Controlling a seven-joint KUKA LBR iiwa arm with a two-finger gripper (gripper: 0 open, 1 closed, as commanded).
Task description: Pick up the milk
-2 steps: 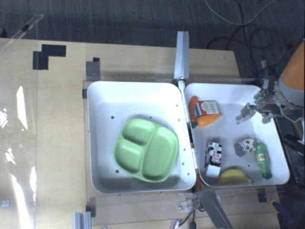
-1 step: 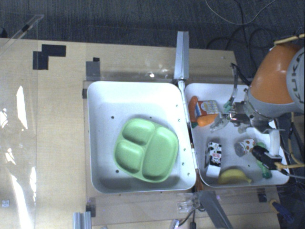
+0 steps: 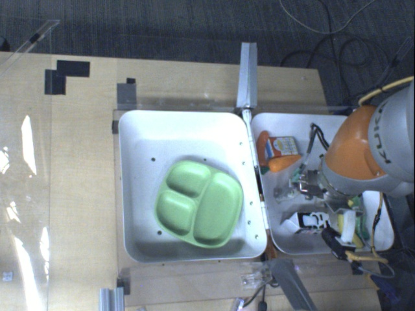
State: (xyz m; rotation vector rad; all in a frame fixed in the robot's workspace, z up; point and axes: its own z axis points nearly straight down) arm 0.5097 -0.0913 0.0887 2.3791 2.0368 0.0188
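Observation:
In the right bin [image 3: 275, 235], a small carton with an orange, blue and white label [image 3: 283, 146] lies near the far left corner; it may be the milk. A black-and-white packet [image 3: 311, 221] lies near the bin's front, and it could be the milk instead. My gripper [image 3: 303, 185] hangs low over the middle of this bin, between those two items and touching neither as far as I can see. The grey arm with its orange band [image 3: 353, 151] covers the bin's right side.
An orange carrot-like toy [image 3: 283, 164] lies just left of the gripper, beside the carton. Yellow and green items [image 3: 350, 227] sit at the front right under the arm. The left bin [image 3: 139, 173] holds a green divided plate [image 3: 200, 203]. A metal divider [image 3: 247, 76] separates the bins.

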